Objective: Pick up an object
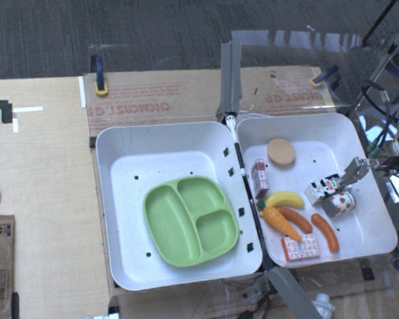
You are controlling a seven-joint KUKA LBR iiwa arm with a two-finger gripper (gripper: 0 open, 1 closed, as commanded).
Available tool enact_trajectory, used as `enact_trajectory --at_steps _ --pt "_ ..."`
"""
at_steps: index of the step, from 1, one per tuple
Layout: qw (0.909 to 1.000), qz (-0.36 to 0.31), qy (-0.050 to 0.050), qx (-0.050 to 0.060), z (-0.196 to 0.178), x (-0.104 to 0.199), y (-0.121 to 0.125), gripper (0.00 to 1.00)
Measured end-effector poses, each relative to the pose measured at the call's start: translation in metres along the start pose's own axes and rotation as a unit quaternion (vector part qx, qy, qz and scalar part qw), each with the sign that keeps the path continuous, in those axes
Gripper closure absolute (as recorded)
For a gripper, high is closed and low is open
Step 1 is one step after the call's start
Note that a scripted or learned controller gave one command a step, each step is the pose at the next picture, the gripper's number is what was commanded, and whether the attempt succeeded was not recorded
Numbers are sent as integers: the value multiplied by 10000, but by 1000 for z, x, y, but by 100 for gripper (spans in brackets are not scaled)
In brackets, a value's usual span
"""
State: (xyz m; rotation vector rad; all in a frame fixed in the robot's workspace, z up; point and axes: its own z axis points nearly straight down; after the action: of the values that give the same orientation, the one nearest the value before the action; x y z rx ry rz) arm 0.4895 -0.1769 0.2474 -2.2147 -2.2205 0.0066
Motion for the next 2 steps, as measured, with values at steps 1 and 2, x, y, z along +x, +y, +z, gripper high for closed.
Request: enact_trajectory --at_steps 1,2 --pt "9980 -637 7 -5 118 -41 13 0" --pt "9981 -605 -56 -120 149 -6 8 0"
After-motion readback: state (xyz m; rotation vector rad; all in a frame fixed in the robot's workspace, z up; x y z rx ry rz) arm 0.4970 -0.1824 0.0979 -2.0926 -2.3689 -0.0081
